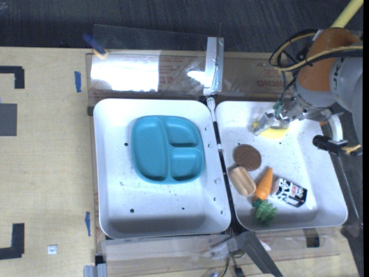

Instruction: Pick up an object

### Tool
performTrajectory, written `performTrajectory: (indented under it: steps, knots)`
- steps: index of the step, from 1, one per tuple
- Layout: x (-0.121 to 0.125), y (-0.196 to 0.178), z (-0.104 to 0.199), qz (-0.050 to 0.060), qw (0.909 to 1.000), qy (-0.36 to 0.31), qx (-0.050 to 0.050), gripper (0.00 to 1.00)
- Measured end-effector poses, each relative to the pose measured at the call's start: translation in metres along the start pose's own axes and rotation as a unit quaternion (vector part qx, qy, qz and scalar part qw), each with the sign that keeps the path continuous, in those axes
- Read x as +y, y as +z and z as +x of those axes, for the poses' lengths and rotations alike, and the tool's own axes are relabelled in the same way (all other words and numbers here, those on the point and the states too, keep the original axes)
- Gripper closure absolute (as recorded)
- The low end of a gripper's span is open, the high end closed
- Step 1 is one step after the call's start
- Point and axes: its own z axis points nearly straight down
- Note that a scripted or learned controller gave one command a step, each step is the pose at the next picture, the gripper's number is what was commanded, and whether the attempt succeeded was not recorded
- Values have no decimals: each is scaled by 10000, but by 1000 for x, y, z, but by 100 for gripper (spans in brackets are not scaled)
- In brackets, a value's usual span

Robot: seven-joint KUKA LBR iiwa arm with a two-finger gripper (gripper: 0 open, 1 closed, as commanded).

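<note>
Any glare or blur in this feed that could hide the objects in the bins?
Camera view: strong glare on the clear plastic sheet behind the bins; the left bin shades grey along its near wall; the gripper is small and soft over a yellow object; the carrot and brown disc read clearly.

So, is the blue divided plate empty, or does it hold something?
Empty. The blue divided plate lies flat in the left bin, and its three compartments show only bare blue surface.

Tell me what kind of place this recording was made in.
Probably a robotics lab bench for pick tests: two white bins side by side on a wooden bench, toy food like a carrot, and a cabled arm's gripper.
</note>
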Motion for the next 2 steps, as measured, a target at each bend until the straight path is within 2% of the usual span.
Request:
performTrajectory:
  steps: [1, 2]
  knots:
    - [2, -13, 0, -29, 10000, -7, -15, 100]
    - [20, -87, 73, -65, 9999, 137, -10, 100]
